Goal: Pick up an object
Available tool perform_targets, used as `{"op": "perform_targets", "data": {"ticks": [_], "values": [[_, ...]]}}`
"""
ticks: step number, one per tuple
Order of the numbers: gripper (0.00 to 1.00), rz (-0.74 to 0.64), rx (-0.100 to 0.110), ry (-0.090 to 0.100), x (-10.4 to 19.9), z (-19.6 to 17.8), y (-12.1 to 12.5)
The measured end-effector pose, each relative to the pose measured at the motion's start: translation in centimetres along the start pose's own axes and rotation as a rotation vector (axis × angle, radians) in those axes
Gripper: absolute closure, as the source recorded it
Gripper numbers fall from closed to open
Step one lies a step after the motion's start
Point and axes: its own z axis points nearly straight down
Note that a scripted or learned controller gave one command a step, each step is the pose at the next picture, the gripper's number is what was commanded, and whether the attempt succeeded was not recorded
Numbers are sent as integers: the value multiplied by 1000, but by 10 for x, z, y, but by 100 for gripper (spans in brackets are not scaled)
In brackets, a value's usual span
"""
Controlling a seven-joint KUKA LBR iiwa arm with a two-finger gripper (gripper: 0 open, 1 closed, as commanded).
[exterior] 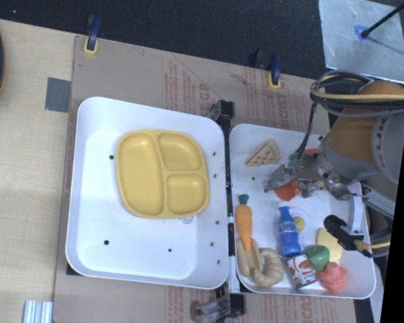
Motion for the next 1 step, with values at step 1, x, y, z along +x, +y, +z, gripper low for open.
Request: {"op": "perform_targets", "data": {"ticks": [1], "values": [[100, 0, -5, -4, -3, -12, 3]]}}
